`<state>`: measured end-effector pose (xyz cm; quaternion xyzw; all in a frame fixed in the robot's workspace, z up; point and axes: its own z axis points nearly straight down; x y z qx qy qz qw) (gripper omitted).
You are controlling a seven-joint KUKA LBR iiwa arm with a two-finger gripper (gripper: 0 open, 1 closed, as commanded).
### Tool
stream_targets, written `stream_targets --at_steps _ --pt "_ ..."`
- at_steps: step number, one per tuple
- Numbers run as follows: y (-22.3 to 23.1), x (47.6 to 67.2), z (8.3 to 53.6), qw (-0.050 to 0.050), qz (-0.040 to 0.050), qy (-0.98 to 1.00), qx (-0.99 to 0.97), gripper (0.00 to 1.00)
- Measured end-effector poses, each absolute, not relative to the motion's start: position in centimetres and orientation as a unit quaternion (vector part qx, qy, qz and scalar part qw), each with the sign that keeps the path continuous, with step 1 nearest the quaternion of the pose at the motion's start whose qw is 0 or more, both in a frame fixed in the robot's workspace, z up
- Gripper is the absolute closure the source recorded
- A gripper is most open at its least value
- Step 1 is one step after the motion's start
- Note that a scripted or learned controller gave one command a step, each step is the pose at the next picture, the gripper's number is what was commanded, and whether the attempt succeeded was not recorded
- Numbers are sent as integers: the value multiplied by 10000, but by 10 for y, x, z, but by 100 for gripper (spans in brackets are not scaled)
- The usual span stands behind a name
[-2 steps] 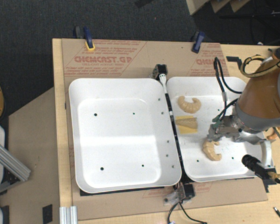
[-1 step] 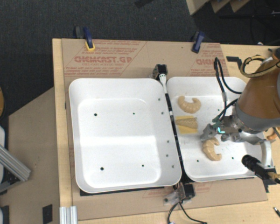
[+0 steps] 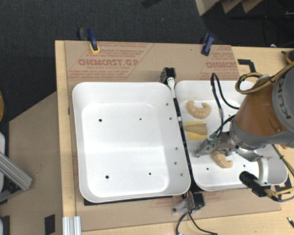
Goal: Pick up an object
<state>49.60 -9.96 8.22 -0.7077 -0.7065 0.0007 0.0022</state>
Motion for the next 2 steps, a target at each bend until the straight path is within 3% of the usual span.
stream_targets --at_steps 1,2 --pt "-100 497 95 -6 -8 -7067 -7075 100" --pt "-43 593 192 -64 -64 -7106 -7035 100"
